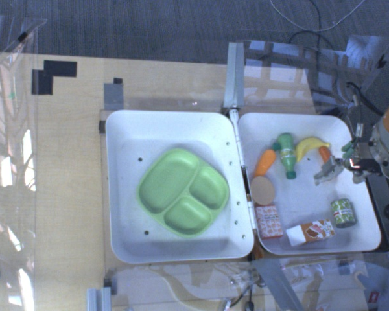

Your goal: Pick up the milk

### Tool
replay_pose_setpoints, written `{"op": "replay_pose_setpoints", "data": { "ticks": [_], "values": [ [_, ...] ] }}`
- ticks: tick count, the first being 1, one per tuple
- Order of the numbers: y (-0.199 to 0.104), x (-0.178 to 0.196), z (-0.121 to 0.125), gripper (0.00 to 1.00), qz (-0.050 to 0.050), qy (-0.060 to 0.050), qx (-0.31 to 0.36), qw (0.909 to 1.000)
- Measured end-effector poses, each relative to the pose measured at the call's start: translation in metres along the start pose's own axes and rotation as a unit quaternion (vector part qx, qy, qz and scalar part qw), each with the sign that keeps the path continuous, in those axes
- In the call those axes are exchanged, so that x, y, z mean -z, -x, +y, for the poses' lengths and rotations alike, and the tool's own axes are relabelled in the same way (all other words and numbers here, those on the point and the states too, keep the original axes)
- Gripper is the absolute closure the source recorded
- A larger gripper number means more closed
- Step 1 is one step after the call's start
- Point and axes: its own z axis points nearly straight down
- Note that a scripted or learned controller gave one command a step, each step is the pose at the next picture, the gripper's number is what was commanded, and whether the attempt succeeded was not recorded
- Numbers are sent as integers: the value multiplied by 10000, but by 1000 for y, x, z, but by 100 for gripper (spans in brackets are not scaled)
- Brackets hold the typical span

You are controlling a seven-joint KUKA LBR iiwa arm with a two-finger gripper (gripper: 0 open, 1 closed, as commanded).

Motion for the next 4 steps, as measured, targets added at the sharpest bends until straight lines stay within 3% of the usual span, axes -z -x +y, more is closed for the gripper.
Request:
{"op": "replay_pose_setpoints", "data": {
  "ticks": [1,2,3,4],
  "values": [
    [-24,-141,-7,0,7,-6,1535,9882],
    [-43,-164,35,0,-1,29,-325,9995],
    [5,-24,-6,0,-8,14,-342,9994],
    [-24,-157,-6,0,-1,12,147,9999]
  ]
}}
